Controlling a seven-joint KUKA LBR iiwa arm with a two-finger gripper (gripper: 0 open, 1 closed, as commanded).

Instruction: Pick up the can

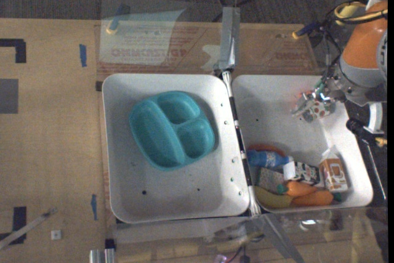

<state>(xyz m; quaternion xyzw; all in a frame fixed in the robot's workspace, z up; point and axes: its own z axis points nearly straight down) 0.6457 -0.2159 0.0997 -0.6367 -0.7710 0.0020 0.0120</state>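
Note:
My gripper (313,106) hangs over the upper right part of the right bin (271,95), below the orange wrist band. A small white piece with red spots shows at its tip, and I cannot tell whether that is a held thing or part of the gripper. A black-and-white item that may be the can (305,172) lies on its side in the pile along the bin's near edge, well below the gripper and apart from it. A grey patterned item (269,178) lies just left of it.
The pile also holds a blue bottle (269,159), a banana (271,197), orange carrot-like pieces (308,194) and a small orange carton (333,174). A teal divided plate (172,129) lies in the left bin (123,194). A metal divider (237,138) separates the bins.

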